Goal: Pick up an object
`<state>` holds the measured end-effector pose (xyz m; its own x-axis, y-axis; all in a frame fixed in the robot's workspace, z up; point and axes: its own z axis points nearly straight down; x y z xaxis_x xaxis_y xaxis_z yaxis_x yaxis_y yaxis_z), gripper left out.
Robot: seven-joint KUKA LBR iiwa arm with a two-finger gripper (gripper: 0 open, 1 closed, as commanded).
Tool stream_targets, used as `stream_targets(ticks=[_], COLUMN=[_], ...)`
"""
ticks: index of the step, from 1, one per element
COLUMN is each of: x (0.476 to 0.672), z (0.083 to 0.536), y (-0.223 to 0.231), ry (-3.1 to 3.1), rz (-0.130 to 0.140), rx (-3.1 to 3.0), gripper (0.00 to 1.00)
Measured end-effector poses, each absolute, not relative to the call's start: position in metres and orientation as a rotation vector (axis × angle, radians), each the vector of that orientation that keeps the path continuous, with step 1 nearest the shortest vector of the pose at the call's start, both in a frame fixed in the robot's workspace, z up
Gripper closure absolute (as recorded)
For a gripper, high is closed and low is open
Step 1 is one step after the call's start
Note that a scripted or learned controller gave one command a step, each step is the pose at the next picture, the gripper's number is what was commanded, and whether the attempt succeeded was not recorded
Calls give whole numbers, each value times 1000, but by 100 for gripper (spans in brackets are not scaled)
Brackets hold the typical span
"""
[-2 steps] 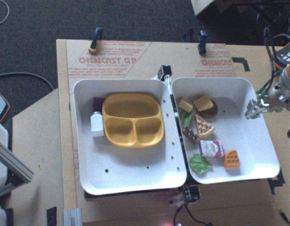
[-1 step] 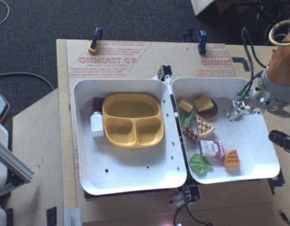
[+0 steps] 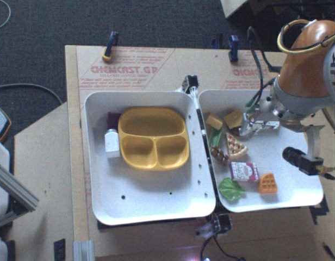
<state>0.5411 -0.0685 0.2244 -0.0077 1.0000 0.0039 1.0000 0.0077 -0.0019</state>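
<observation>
Pizza slice (image 3: 236, 145) is lying in the right bin (image 3: 298, 192), just below the gripper (image 3: 249, 126) I'm watching hover; whether it's wide or closed, I cannot tell. I'm judging the slice a light, rigid plastic toy, slightly slick, best pinched across its narrower sides, clear of the brown block (image 3: 233, 118).

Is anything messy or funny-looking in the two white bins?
Nothing looks spilled or broken. In the left bin, the yellow divided plate sits flat, a small white bottle beside it. In the right bin, toy food lies scattered loosely, like the orange waffle and green leaf.
</observation>
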Motion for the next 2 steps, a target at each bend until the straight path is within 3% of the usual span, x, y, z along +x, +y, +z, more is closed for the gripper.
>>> stream_targets(ticks=[1, 2], x=[549, 545], z=[214, 234], y=[-61, -64], ry=[-2221, -2224], rz=[3, -4], rx=[-2217, -2223], gripper=[100, 100])
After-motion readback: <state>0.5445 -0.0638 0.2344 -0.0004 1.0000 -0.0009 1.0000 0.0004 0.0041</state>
